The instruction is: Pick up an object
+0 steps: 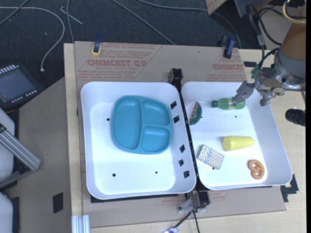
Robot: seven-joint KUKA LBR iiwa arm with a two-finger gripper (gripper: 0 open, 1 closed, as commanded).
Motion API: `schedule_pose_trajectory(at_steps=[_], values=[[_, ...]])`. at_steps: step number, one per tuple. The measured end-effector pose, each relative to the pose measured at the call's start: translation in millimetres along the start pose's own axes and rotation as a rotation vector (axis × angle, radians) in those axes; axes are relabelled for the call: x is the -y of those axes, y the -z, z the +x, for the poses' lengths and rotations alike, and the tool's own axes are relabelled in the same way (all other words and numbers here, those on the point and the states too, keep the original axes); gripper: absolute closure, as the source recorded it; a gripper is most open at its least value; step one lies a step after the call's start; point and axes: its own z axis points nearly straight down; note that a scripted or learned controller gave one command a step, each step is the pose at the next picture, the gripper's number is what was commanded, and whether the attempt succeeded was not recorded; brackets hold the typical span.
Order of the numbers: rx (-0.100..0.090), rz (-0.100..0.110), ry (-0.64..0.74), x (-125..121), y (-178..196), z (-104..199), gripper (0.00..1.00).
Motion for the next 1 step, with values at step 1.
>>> schedule_pose_trajectory(at_steps=[1], values=[[0.002, -0.013, 0.003, -2.0, 7.1, 0.4, 0.0]])
